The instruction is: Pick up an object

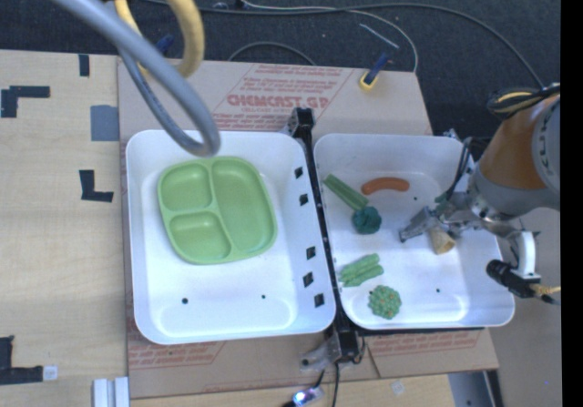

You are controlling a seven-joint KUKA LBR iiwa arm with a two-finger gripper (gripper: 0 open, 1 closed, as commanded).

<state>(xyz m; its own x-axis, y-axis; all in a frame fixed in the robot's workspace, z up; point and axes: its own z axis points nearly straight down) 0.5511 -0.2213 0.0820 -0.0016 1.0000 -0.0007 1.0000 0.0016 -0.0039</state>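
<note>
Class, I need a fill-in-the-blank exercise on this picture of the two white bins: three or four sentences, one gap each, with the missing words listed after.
1. The green divided plate lies in the ____ bin.
2. The plate has ____ compartments.
3. The sausage in the right bin is coloured ____.
4. The pincer is over the ____ bin.

Missing words: left; three; orange; right

White bins (146,241); light green tray (217,209); orange sausage (385,185); dark green broccoli (367,220); orange-banded grey arm (519,159).
</note>
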